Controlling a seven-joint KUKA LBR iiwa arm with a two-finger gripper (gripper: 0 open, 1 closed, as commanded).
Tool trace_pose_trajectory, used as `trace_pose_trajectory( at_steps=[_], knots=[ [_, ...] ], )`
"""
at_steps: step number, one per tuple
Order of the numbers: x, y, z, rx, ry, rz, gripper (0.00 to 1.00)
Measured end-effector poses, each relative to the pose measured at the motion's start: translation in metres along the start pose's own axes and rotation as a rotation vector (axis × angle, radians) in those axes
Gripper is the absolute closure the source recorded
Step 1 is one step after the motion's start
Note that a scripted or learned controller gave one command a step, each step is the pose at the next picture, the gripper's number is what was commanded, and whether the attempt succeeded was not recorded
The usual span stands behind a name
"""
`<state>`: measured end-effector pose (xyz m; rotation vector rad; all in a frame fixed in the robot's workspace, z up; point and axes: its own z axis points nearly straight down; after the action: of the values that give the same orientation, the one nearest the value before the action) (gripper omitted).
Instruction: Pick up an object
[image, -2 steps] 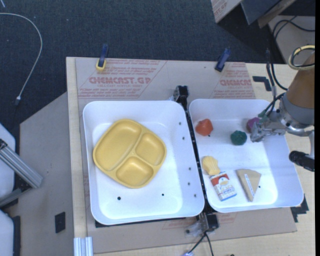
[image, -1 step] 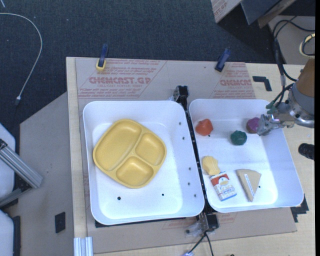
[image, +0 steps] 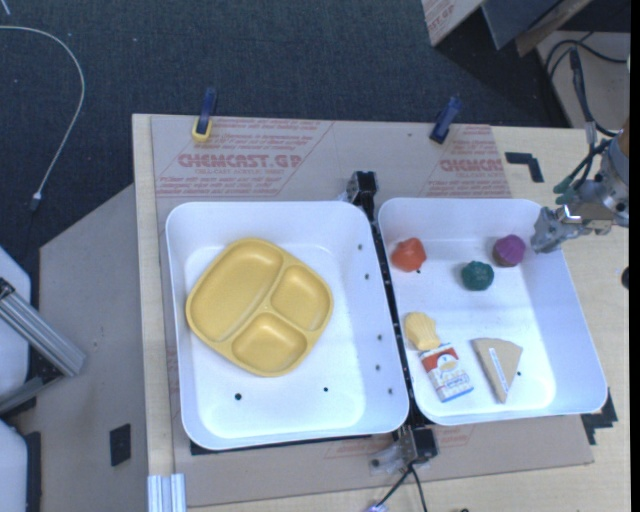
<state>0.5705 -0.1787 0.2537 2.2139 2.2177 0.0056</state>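
The right bin (image: 560, 300) holds several small objects: an orange-red ball (image: 408, 254), a purple ball (image: 510, 249), a dark green ball (image: 477, 274), a yellow piece (image: 421, 329), a red and white carton (image: 447, 373) and a tan wedge (image: 498, 364). My gripper (image: 549, 232) hangs at the bin's far right rim, just right of the purple ball, with nothing visibly between its fingers.
The left bin (image: 200, 400) holds a yellow divided plate (image: 259, 305). Two clamps, yellow-blue (image: 204, 115) and blue (image: 445, 120), sit on the cardboard's back edge. A black bracket (image: 364, 187) stands between the bins at the back.
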Motion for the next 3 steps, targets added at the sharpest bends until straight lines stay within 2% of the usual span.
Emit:
trace_pose_trajectory(
  at_steps=[1,2,3],
  knots=[
    [0.054,-0.006,-0.007,0.008,0.005,-0.005,1.0],
    [0.106,-0.014,0.009,0.011,0.006,-0.004,1.0],
    [0.159,-0.023,0.002,0.009,0.006,-0.005,1.0]
  ],
)
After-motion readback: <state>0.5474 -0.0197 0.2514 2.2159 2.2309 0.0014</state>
